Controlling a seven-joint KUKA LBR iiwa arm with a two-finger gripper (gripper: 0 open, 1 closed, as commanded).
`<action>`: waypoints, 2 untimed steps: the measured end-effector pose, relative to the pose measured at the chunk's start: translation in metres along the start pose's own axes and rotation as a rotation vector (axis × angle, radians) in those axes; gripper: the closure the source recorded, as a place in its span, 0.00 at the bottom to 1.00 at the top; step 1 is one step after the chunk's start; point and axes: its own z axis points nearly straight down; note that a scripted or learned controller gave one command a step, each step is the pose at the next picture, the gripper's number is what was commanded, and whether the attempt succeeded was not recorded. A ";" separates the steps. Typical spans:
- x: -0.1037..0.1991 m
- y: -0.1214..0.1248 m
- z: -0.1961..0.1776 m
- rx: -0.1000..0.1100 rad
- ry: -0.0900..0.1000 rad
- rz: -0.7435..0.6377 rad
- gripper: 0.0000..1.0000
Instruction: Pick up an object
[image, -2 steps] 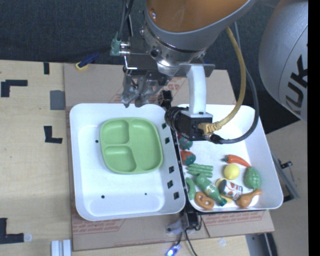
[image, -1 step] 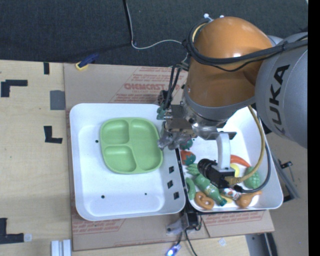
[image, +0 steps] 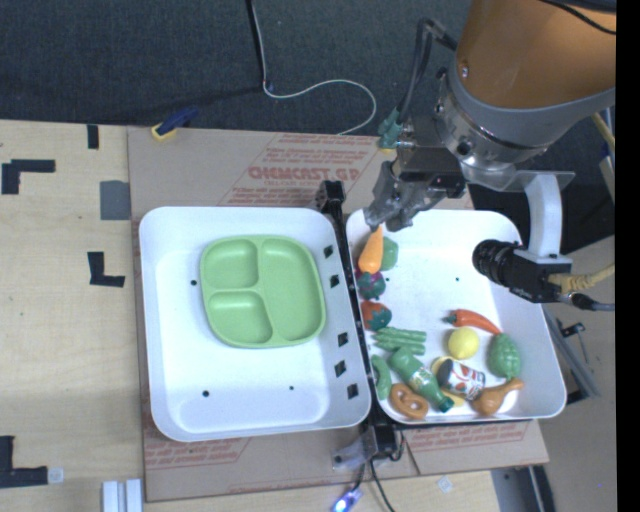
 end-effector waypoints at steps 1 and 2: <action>0.049 0.000 -0.047 0.009 -0.001 -0.006 1.00; 0.099 0.005 -0.043 0.014 -0.002 -0.006 1.00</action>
